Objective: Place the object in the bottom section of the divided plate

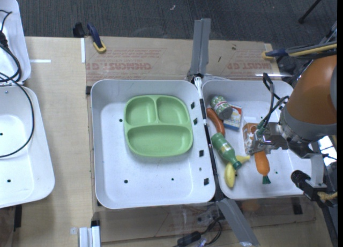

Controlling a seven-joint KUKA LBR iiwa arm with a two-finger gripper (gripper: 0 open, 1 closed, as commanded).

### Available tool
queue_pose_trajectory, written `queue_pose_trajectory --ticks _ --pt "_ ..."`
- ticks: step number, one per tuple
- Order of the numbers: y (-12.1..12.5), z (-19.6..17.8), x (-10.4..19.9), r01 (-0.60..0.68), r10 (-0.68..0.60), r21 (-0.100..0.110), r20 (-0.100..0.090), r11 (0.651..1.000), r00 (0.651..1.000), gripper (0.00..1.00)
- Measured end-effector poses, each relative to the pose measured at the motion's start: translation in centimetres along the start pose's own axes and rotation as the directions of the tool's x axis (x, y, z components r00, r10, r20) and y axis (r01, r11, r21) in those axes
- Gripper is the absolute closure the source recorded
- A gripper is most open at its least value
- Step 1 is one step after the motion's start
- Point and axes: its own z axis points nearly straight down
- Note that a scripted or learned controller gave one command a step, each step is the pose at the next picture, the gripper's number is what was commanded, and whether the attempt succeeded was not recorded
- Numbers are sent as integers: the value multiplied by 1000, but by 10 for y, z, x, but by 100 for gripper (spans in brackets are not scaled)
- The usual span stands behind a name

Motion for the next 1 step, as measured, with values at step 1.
queue_pose_trajectory --ticks 1 --pt "39 -47 65 27 -27 2 2 1000 1000 100"
